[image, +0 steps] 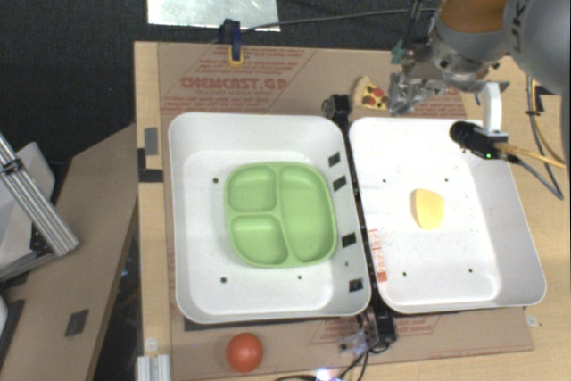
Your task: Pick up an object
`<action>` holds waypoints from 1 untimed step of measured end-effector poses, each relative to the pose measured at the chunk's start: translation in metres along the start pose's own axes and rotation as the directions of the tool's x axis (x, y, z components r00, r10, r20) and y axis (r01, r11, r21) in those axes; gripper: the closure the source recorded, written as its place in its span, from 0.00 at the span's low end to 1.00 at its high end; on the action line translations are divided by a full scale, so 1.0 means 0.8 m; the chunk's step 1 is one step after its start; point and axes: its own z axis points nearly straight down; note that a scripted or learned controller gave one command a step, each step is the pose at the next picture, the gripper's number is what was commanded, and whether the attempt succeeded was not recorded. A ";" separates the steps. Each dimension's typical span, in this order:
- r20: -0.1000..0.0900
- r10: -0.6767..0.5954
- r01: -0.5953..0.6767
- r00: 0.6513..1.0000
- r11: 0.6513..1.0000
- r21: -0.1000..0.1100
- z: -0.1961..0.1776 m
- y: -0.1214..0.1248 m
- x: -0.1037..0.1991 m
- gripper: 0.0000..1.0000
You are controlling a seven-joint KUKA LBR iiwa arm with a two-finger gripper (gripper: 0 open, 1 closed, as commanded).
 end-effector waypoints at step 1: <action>0.000 0.001 -0.001 1.000 1.000 0.000 0.007 -0.003 0.058 1.00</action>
